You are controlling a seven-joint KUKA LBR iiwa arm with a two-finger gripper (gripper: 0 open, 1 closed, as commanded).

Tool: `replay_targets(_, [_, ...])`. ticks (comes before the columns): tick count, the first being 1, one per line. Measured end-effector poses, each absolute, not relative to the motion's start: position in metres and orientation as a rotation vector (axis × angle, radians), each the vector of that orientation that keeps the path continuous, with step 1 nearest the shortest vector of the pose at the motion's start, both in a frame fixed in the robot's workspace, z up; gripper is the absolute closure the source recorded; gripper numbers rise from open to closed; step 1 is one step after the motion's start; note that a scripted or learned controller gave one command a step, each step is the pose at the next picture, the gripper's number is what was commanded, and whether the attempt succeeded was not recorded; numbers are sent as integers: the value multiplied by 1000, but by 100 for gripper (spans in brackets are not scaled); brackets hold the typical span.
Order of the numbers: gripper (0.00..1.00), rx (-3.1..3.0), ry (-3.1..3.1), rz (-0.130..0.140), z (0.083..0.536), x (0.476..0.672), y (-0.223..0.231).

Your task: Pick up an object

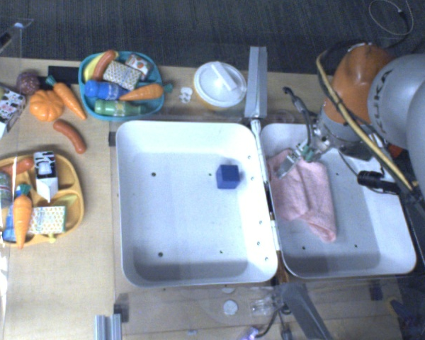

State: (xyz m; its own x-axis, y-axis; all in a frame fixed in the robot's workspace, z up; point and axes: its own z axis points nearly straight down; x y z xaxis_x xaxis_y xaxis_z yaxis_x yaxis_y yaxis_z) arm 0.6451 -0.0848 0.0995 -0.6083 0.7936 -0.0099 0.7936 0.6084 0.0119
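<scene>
A pink cloth (309,197) lies crumpled in the right bin (382,246), along its left side. My gripper (301,156) is low over the cloth's top end and seems to touch the fabric there. The arm reaches in from the upper right, its orange band (355,71) above the wrist. A small blue cube (228,176) sits in the left bin (170,239), right of centre, well apart from the gripper.
A blue bowl of toy food (120,85) and a white lidded container (219,83) stand behind the left bin. A yellow plate with toy food (30,198) sits at the far left, with loose toy vegetables (57,108) above it. Cables (361,140) cross the right bin.
</scene>
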Motion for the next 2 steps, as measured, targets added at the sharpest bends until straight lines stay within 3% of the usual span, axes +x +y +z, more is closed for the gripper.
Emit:
replay_targets(1, [100, 1380, 2806, 11, 108, 646, -84])
replay_targets(2, [0, 1380, 2806, 11, 109, 646, -84])
